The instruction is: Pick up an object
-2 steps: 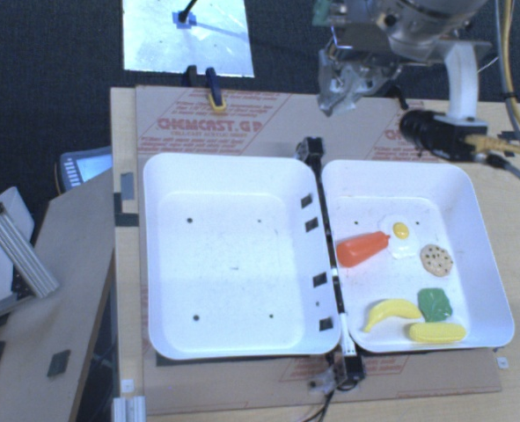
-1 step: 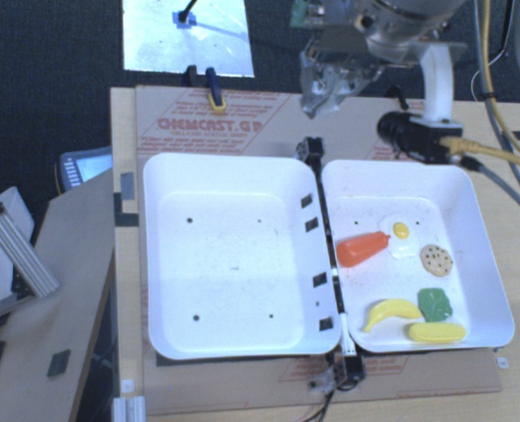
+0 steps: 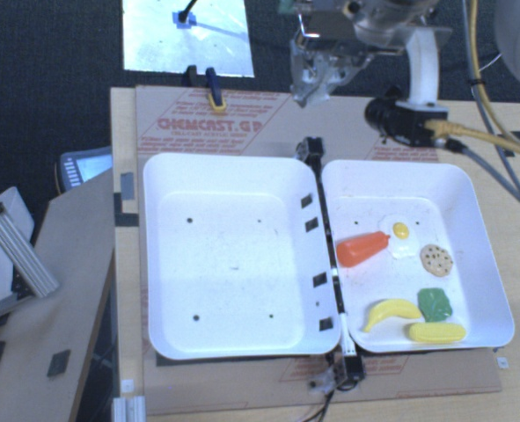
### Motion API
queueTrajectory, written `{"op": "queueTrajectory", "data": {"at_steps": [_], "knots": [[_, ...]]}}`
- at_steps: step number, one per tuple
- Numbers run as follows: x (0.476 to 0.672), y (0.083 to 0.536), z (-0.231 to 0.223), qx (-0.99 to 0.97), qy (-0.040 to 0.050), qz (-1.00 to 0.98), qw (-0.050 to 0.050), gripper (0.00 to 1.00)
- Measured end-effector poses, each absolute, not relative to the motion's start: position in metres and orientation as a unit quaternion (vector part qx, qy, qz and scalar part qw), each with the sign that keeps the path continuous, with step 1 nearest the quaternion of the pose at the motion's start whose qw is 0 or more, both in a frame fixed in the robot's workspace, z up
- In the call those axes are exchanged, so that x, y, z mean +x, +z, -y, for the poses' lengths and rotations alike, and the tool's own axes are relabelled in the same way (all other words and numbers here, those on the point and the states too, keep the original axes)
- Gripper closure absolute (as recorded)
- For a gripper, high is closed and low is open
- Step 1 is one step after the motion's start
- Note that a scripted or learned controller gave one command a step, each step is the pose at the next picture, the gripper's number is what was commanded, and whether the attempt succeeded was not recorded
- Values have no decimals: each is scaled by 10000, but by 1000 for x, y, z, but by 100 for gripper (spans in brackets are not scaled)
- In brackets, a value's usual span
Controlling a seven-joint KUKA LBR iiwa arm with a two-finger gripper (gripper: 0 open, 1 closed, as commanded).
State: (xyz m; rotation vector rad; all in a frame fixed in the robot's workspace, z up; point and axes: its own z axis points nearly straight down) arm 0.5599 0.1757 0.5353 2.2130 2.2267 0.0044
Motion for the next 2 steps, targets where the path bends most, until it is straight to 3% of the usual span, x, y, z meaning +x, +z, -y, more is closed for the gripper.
{"op": "queueTrajectory", "data": {"at_steps": [1, 2], "knots": [[496, 535, -209, 7039, 5, -7103, -8, 100], [499, 546, -207, 7046, 20, -7096, 3, 100]]}}
